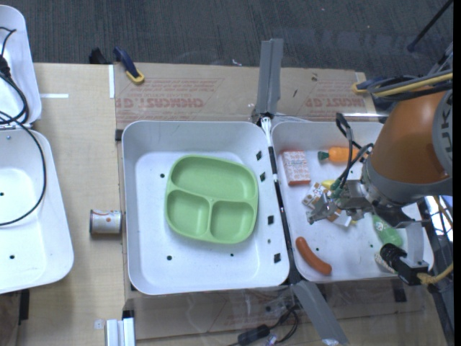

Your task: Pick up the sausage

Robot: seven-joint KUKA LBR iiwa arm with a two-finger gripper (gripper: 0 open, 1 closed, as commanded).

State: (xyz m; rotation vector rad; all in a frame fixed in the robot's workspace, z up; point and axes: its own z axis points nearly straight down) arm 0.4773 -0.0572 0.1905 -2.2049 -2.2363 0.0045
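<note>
From my remote seat I see the gripper (322, 206) hanging over the middle of the right bin (288, 193), in the right half of the frame. Its metal fingers point toward the left and look slightly spread, with nothing between them. Behind it, the grey wrist and the wide orange band (407, 146) of the arm fill the right edge of the picture, with black cables looping along it.

The sausage (313, 256) lies below the gripper in the frame, on the bin floor near the bin's lower left corner. It is reddish orange, set on a diagonal, and well apart from the fingers.

Just above and left of the gripper sits a small red and white box (295, 167), flat on the bin floor. To the right of that box, near the upper rim, I make out an orange carrot (338, 153) partly behind the cables. A green item (386, 231) peeks out under the wrist at lower right; I cannot tell what it is.

The left bin (137, 193) takes the centre of the frame and holds a light green divided plate (212, 197) with three compartments. Left of this bin, on the bench (79, 121), a small metal can (105, 222) lies on its side. Toward the upper left, a blue and yellow clamp (128, 65) rests on the bench edge.
</note>
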